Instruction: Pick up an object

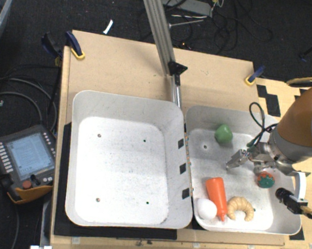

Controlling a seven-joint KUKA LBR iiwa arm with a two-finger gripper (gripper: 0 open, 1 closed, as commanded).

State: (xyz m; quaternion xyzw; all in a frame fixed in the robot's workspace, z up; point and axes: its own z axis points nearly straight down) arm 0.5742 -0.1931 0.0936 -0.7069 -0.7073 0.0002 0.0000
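Right bin (201, 124) — green ball (223, 134), carrot (216, 196), egg (207, 209), croissant (241, 207). Gripper (235, 160) over bin floor — fingers spread apart, holding nothing.

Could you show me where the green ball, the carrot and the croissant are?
Green ball (223, 134): camera view, middle of the ball.
Carrot (217, 196): camera view, middle of its orange body.
Croissant (241, 208): camera view, middle of its curved back.

two bins (130, 103), five small objects (223, 134)
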